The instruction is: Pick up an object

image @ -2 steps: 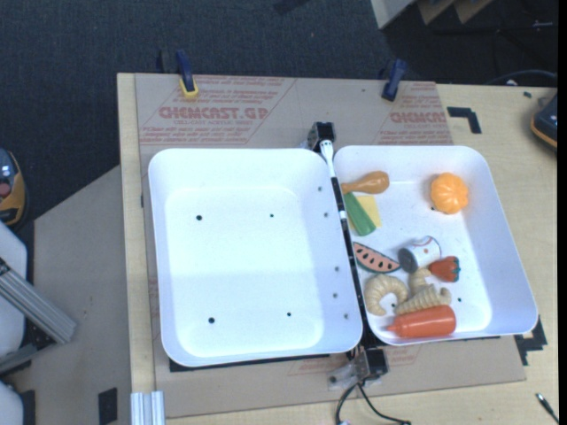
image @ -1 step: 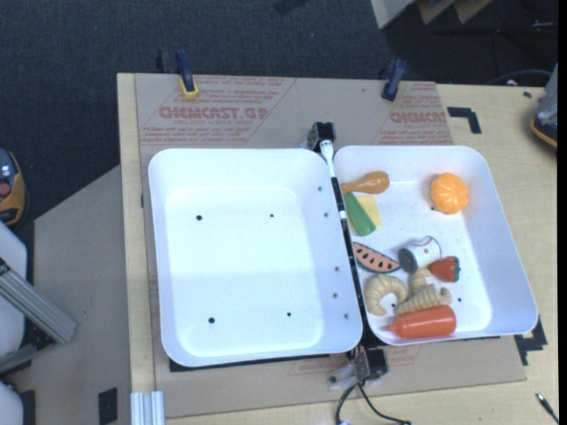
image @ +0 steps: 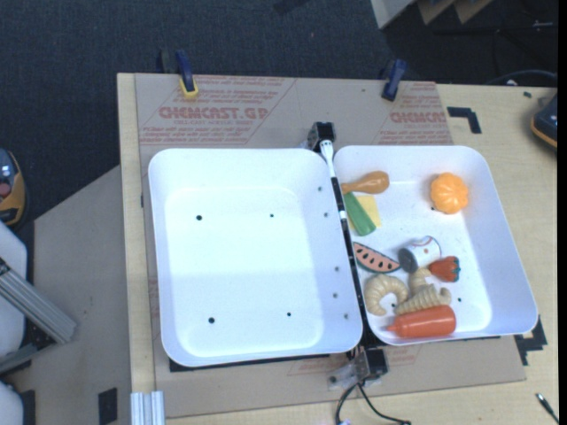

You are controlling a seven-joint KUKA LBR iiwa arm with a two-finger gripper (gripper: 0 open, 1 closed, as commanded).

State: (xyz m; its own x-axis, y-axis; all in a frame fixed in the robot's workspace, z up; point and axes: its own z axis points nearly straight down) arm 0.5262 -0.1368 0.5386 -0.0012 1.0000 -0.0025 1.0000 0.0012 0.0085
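Note:
The right bin (image: 496, 237) holds several toy foods. An orange pumpkin (image: 448, 192) sits at its back right. A chicken drumstick (image: 368, 183) and a green-and-yellow corn piece (image: 361, 212) lie along its left wall. Further forward are a watermelon slice (image: 376, 258), a small grey-and-white piece (image: 415, 255), a red pepper (image: 443, 268), a beige shrimp-like piece (image: 384, 292), a tan ridged piece (image: 425, 300) and a red-orange sausage (image: 423, 324) at the front wall.
The left bin (image: 244, 255) lies beside the right one on a cardboard sheet (image: 266, 104). Blue clamps (image: 185, 71) (image: 392, 80) hold the sheet at the back. A cable (image: 368, 397) runs off the front edge.

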